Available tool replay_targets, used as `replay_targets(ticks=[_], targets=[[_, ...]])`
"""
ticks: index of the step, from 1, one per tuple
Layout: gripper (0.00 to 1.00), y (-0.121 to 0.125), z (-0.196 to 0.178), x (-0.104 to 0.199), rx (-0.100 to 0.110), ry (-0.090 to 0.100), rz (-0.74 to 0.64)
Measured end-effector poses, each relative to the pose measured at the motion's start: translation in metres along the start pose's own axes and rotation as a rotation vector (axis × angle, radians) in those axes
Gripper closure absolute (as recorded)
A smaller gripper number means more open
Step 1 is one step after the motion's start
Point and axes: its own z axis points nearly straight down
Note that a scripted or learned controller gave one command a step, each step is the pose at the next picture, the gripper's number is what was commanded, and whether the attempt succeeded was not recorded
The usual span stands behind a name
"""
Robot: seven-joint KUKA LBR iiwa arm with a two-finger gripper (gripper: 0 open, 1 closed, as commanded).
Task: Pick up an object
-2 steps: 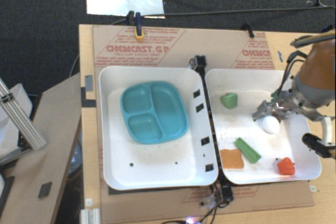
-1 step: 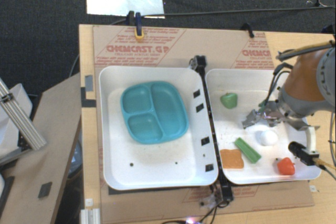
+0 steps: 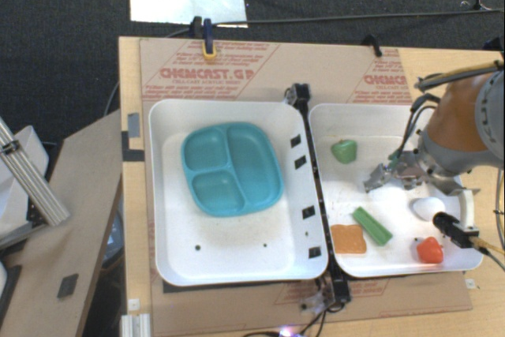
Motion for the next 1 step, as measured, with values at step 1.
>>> replay_targets(ticks=[1], targets=[[1.0, 0.0009, -0.0109, -0.0001, -0.003, -0.001, 0.0]])
